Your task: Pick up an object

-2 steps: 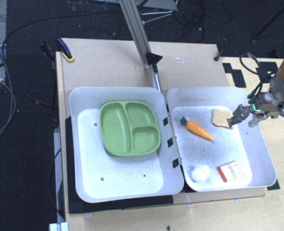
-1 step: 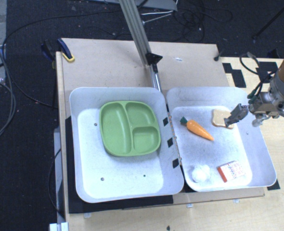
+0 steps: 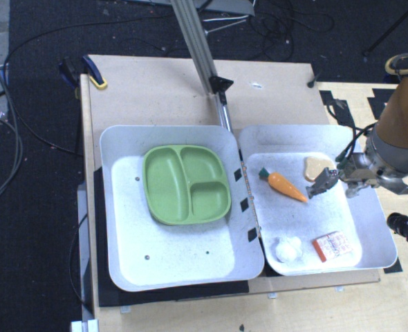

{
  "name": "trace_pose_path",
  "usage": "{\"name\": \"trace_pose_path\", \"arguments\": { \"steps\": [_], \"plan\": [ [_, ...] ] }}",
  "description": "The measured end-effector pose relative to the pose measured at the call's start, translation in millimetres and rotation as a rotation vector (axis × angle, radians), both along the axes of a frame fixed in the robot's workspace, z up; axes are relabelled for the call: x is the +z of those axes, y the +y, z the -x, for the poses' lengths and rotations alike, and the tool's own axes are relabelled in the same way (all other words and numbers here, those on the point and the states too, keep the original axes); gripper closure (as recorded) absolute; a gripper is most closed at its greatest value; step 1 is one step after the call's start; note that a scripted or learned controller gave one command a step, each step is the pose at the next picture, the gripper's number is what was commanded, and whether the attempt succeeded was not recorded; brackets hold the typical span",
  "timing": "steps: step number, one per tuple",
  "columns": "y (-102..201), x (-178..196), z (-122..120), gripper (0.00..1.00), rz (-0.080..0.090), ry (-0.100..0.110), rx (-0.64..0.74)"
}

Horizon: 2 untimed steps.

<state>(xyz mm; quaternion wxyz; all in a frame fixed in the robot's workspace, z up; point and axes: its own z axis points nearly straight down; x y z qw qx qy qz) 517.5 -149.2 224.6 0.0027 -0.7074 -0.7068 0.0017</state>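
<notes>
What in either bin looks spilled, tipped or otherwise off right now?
Nothing stands out. The green divided plastic plate sits flat in the left white bin. In the right white bin, the orange toy carrot, beige rounded piece, small white lump and red-and-white packet lie apart. The end effector hovers beside the carrot.

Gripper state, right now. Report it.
Gripper: over the right white bin, beside the orange toy carrot; nothing seen between its fingers; open or shut cannot be told.
</notes>
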Motion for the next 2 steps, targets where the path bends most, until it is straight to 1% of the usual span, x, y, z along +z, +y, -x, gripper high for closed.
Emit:
{"name": "trace_pose_path", "arguments": {
  "steps": [1,2],
  "plan": [
    [-4,-60,8,0.00,0.000,0.000,-0.001],
    [-3,-107,2,0.00,0.000,-0.002,0.000]
  ]
}}
